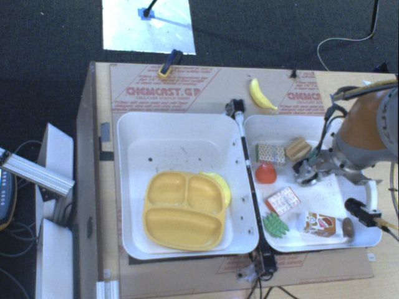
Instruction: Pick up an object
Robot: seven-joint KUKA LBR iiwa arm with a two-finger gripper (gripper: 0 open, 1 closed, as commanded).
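Note:
My gripper [306, 172] is down inside the right bin [293, 124], at its middle. Just up and left of it lies a tan block [297, 148], and beside that a small patterned box [270, 152]. A red rounded object [266, 174] sits to the gripper's left. In front of it lie a red and white packet [282, 200], a green toy [275, 223] and a white carton with a brown picture [319, 223]. A small brown object [348, 228] rests at the carton's right end. Nothing shows between the gripper's tips.
The left bin [181, 124] holds a yellow divided plate [184, 209] with a yellow piece [219, 184] at its far right corner. A banana [261, 95] lies on the bench behind the right bin. The arm's orange band [368, 126] hangs over the right bin's right side.

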